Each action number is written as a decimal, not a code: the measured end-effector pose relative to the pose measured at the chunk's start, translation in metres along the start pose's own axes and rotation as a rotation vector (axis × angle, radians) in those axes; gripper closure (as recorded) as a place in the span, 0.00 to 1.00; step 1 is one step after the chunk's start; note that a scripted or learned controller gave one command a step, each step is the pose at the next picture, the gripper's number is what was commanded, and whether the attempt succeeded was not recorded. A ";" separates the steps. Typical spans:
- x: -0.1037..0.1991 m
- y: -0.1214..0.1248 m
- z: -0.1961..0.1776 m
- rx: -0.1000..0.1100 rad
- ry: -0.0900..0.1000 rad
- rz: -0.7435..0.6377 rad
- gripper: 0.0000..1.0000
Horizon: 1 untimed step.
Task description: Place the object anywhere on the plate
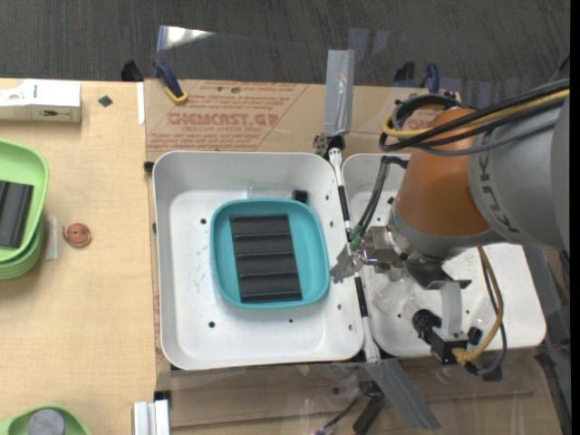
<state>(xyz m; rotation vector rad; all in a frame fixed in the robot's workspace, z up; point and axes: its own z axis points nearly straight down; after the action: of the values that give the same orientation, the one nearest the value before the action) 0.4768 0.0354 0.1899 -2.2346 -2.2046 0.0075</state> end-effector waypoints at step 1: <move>-0.002 0.001 -0.008 0.002 -0.001 0.005 1.00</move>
<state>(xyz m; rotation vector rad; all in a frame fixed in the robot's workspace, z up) 0.4775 0.0332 0.1978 -2.2395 -2.1988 0.0114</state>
